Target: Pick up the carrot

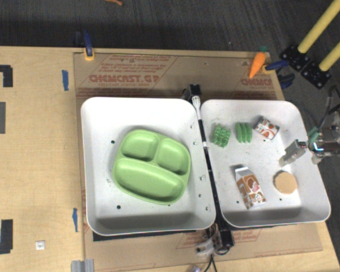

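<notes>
Robot lab bench [34, 152] (taped markers [64, 79], clamps [89, 45])

Dark grey carpet floor [175, 13] beyond a pale wooden bench [34, 169] with black tape marks.

The carrot [257, 64] lies on the desk [34, 169] behind the right bin [314, 194]; the end effector [294, 150] hovers over that bin's right side.

I am seeing the carrot [257, 64] lying on the surface [39, 152] beyond the right bin [311, 208], with a blue clamp [276, 66] crowding its right side.
</notes>
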Controlling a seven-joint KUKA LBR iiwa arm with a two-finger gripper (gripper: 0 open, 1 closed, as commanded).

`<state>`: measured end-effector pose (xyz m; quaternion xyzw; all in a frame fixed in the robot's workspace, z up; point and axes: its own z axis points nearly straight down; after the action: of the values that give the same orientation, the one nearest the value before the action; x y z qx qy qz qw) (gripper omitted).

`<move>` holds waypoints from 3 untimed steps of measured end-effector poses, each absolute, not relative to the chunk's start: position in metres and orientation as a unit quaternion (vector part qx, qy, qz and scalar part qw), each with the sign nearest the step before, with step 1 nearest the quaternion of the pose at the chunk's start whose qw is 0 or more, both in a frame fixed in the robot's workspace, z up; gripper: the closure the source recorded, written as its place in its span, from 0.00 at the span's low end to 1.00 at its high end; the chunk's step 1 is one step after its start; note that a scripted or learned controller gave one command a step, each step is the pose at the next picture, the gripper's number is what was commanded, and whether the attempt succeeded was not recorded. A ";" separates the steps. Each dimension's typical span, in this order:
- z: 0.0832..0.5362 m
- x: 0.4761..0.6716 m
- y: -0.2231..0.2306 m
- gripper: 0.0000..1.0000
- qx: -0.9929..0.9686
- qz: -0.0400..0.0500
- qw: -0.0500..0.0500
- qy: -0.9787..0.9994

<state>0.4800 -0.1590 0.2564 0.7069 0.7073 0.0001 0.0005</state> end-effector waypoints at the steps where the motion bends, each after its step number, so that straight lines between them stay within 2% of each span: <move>1: 0.152 0.479 -0.224 0.00 0.659 0.000 0.000 0.752; 2: 0.096 0.481 -0.219 0.00 0.590 0.004 -0.003 0.807; 3: 0.110 0.482 -0.225 1.00 0.593 0.001 0.004 0.805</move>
<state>0.4817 -0.2247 0.1098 0.5929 0.8053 0.0011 0.0038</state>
